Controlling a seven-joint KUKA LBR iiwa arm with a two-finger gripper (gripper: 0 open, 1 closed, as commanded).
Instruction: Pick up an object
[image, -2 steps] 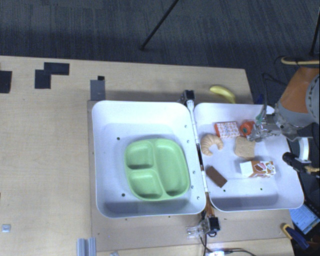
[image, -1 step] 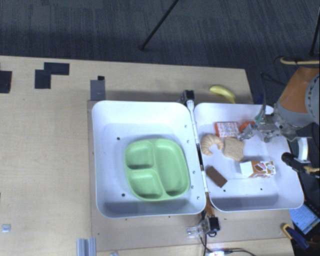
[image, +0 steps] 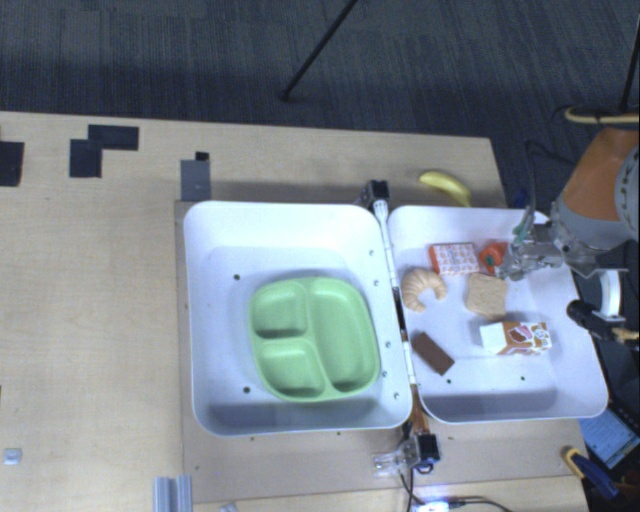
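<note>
arm (image: 600, 195): grey metal body, orange band above the wrist, comes in from the right edge over the right bin's upper right corner
gripper (image: 515, 262): small metallic fingers, low over the right bin, tip between the orange-red item and the bread slice; jaws too small and blurred to read, can't tell how far open or whether anything is in them
right bin (image: 570, 395): shallow white plastic, rounded corners, smooth glossy floor, holds all the small food items
orange-red item (image: 490, 255): small, rounded, shiny, just left of the gripper, touching or nearly touching the red box's right edge
bread slice (image: 487, 295): tan, roughly square, matte toast-like face, lying flat just below the gripper
red box (image: 454, 258): small flat carton, red with white print, upper middle of the right bin
croissant (image: 424, 285): light brown crescent, ridged surface, left side of the right bin, below-left of the red box
chocolate bar (image: 433, 352): dark brown flat rectangle, lying at a slant, lower left of the right bin
juice carton (image: 516, 337): small white box with red-orange print, on its side, below the bread slice
left bin (image: 215, 250): same white plastic, sits against the right bin
green plate (image: 313, 337): pale green plastic, three compartments, rounded square, centre of the left bin
banana (image: 446, 186): yellow, curved, on the wooden bench just behind the right bin
bench (image: 90, 330): light wood grain, flat
</note>
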